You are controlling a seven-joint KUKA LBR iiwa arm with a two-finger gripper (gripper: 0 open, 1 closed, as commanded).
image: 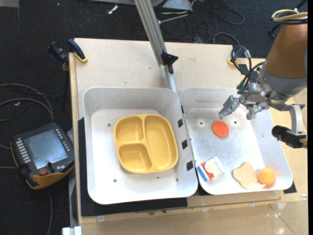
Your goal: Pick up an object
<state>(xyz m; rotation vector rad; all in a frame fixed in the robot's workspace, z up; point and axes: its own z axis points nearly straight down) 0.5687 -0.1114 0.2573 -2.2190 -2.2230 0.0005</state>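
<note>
1. Two shallow white bins sit side by side on the tabletop (122, 58); the left bin (98, 180) holds a yellow divided plate (145, 143) near its middle.
2. The right bin (274, 151) holds four small things: an orange-red disc (220, 129) toward the far middle, a small red, white and blue carton (211, 169) at the near left, a slice of bread (245, 175) at the near right, and an orange ball (267, 176) just beside the bread, on its right.
3. The arm (288, 53) reaches in from the right, over the far right part of the right bin.
4. The hand (240, 109) hangs above the bin floor, a little beyond and to the right of the disc, apart from it.
5. Its two fingers (226, 108) are spread apart with nothing between them.
6. The carton, bread and ball lie well apart from the hand, along the near edge of the bin.
7. A handheld control unit (43, 153) with a screen lies on the dark floor to the left.
</note>
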